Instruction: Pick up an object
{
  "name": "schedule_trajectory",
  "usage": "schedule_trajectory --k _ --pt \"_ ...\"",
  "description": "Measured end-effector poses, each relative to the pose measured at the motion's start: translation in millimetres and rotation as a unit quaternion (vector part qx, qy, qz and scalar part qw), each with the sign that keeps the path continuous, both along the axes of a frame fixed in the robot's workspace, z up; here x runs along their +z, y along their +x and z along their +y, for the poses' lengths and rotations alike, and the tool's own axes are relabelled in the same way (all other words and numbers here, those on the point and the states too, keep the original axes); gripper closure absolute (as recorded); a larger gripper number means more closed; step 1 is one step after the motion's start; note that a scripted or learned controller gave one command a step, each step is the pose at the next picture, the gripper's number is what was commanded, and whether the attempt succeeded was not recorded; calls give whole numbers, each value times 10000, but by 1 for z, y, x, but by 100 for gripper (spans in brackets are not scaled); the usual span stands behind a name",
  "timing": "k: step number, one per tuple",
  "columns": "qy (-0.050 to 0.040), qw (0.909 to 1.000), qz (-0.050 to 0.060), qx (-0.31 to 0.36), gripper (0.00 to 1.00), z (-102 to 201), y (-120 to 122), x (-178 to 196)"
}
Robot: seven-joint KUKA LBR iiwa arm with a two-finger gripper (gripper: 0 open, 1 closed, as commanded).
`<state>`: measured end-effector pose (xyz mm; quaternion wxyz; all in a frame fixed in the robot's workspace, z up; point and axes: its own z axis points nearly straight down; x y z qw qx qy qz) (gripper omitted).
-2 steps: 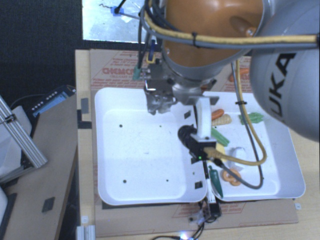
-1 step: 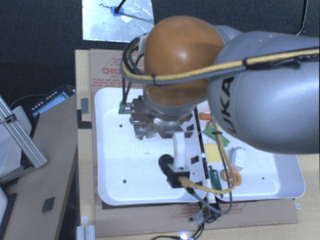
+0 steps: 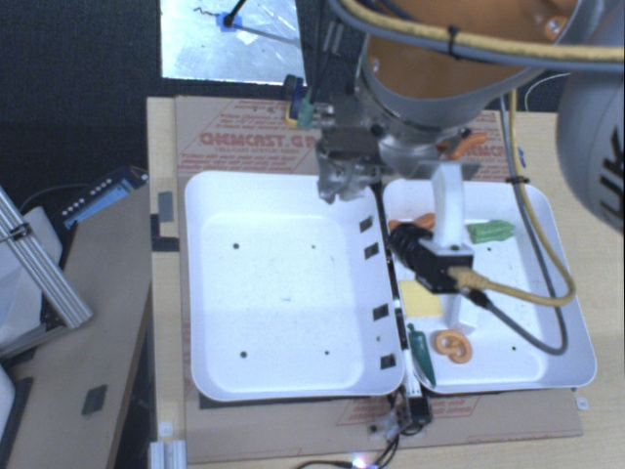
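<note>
Right bin holds one pretzel, one yellow card, two green pieces and an orange piece; jaws' state cannot be told.

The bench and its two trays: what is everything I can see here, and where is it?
Left tray: one, white, left half of the bench.
Right tray: one, white, beside the left tray.
Pretzel-shaped piece: one, orange-brown, right tray, near its front.
Green piece: one, light green, right tray, toward the back.
Dark green piece: one, right tray, front left edge by the divider.
Yellow square: one, flat, right tray, left of middle.
Orange piece: one, right tray, partly hidden under the arm's fittings.
Cardboard sheet: one, brown, under both trays.
Robot arm: one, grey and orange, reaching in over the right tray.
</note>
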<state>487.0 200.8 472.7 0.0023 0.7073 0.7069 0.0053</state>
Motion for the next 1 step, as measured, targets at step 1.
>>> schedule_trajectory --k 1 --pt "-42 9999 108 13 100 35 -1 -205"
